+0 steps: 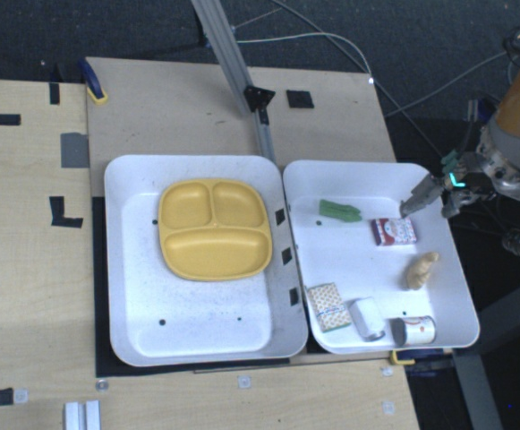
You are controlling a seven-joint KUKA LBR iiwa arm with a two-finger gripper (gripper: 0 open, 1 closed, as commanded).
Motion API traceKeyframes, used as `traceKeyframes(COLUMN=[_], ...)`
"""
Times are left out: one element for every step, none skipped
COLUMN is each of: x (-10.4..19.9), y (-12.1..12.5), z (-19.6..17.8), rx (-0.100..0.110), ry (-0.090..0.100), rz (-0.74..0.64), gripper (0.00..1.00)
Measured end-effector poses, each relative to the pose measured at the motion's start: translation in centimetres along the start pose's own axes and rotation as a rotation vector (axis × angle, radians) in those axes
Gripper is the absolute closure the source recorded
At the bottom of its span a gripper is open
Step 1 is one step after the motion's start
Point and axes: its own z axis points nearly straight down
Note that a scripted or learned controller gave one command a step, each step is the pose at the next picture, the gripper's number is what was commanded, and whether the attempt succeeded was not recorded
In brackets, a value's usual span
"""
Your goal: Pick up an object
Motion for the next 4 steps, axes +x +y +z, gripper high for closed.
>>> traceKeyframes(x=[0.0,-0.6,-1.3,-2.3], y=[0.0,0.8,1.3,1.1], z=[-0.1,5.3,11.2,16.4], rx=[-0.002,0.003,0.002,0.003], ry=[-0.001,0.0,0.0,0.0], rz=[0.0,0.0,0.001,0.001], gripper=[0.0,0.0,0.0,0.0])
